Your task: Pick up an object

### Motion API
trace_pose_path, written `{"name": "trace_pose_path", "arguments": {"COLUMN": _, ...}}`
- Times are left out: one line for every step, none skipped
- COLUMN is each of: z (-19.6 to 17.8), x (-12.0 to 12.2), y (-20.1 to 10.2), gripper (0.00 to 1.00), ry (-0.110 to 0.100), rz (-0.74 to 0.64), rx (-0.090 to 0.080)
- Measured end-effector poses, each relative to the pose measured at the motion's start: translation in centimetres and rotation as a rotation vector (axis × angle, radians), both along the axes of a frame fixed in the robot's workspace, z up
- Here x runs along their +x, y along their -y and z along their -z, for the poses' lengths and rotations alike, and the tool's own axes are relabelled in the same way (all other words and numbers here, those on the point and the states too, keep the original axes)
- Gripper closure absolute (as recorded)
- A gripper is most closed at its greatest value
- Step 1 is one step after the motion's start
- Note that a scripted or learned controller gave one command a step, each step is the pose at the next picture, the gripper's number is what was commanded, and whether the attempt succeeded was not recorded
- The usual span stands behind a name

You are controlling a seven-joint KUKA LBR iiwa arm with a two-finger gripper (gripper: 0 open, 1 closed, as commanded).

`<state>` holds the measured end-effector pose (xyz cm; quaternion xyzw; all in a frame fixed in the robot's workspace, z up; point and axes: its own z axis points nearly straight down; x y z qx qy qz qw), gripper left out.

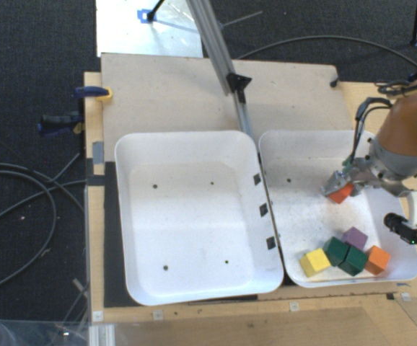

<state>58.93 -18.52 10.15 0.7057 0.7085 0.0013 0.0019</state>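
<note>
My gripper (338, 187) hangs over the right bin (295, 157), just left of the orange-banded wrist. A small orange-red block (341, 193) sits between its fingertips, and the fingers look shut on it. Near the bin's front right corner lie a yellow cube (314, 262), two dark green cubes (344, 255), a purple cube (354, 237) and an orange cube (377, 259), clustered together.
The left bin (187, 215) sits beside the right one, sharing a middle wall with black clips. A slanted metal pole (216, 42) crosses the back of the bench. A black cable fitting (403, 227) hangs at the right bin's edge.
</note>
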Motion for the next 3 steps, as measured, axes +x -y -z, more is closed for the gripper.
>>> {"name": "trace_pose_path", "arguments": {"z": 1.0, "x": -1.0, "y": -7.7, "gripper": 1.0, "ry": -0.001, "rz": -0.007, "rx": 0.002}}
{"name": "trace_pose_path", "arguments": {"z": -9.3, "x": -0.9, "y": -19.3, "gripper": 1.0, "ry": 0.003, "rz": -0.01, "rx": 0.004}}
{"name": "trace_pose_path", "arguments": {"z": -15.7, "x": -6.0, "y": -24.4, "gripper": 1.0, "ry": 0.0, "rz": -0.008, "rx": 0.005}}
